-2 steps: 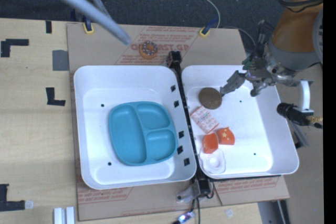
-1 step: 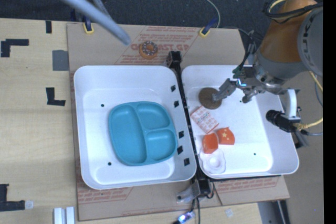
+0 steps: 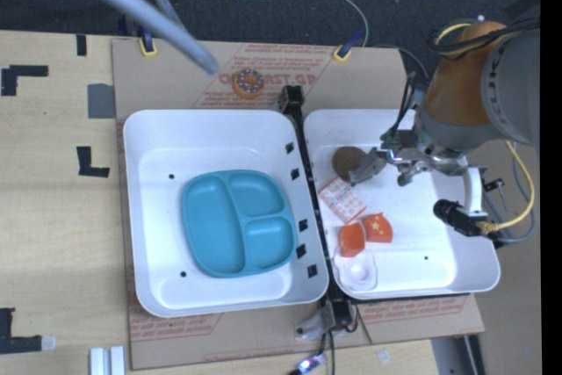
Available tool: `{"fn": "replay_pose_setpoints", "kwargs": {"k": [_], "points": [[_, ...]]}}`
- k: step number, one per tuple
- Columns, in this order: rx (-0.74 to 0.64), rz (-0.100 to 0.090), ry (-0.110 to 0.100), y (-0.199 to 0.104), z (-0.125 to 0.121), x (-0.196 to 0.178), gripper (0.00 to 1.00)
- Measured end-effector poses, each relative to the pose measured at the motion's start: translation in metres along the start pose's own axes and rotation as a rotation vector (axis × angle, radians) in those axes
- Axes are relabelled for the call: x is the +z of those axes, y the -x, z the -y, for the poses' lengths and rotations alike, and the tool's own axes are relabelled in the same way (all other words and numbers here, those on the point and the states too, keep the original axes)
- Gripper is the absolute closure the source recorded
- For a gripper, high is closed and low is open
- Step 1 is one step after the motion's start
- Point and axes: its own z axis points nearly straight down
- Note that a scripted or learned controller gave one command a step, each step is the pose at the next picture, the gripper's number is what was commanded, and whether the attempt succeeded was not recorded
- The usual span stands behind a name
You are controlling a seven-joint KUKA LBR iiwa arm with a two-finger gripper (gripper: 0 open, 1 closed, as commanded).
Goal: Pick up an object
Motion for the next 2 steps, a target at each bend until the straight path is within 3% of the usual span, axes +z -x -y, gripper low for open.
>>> {"fn": "replay_pose_setpoints", "kwargs": {"k": [1,2], "points": [[-0.001,-0.001,-0.004,-0.011,0.004,0.055,0.00],[-0.003,-0.002,-0.001,-0.012,0.003,0.042,1.00]]}}
